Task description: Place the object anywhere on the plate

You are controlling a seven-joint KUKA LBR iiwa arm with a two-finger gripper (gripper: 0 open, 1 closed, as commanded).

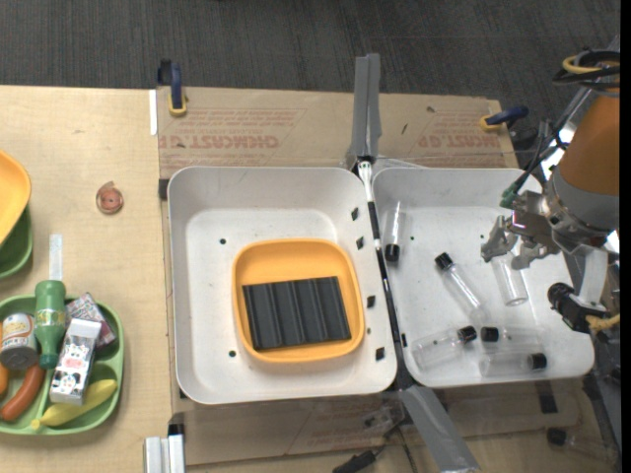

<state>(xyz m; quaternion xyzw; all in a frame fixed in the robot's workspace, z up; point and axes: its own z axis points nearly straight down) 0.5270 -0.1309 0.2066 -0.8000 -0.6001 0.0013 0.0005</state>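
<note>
Capped vials point(459, 286) beneath tool point(508, 243), beside plate point(296, 299)

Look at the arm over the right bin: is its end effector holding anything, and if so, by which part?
It cannot be told. The end effector hangs over the right bin, close above a clear vial, but no object is plainly gripped.

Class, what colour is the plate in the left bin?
Orange-yellow plate, carrying a dark ridged insert; seen in the camera view.

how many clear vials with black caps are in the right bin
5 that I can make out: one vial by the left wall, one mid-bin, one lower left, two along the bottom. The arm may hide others.
</note>
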